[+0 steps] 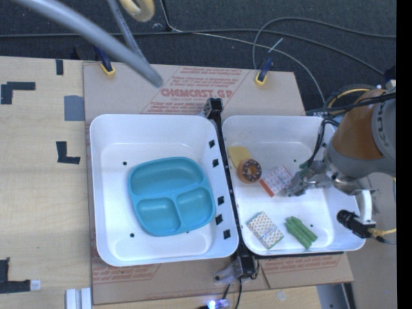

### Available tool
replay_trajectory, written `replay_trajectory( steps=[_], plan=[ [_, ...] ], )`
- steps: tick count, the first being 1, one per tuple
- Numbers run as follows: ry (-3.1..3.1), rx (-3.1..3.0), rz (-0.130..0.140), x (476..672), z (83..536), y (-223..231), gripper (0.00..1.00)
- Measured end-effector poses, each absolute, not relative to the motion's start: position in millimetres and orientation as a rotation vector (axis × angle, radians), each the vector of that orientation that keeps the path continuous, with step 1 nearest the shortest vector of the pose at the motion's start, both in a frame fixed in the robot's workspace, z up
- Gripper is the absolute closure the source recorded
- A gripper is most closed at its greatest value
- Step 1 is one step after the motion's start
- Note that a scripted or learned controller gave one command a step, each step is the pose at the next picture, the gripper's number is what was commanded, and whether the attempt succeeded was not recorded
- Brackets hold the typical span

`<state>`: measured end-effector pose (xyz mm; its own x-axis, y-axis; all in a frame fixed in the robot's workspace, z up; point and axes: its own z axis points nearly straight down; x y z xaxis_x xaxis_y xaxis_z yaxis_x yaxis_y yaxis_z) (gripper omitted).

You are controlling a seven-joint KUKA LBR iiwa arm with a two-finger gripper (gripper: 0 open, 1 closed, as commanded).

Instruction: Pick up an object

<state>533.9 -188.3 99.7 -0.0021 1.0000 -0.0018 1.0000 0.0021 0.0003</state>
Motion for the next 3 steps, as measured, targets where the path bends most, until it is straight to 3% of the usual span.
replay_trajectory(
  steps=[2, 3],
  plan=[
    [2.222, 2.216, 0.003, 541.1, 211, -178, 1.0],
    [2.223, 2.221, -0.003, 541.1, 204, -178, 1.0]
  ],
)
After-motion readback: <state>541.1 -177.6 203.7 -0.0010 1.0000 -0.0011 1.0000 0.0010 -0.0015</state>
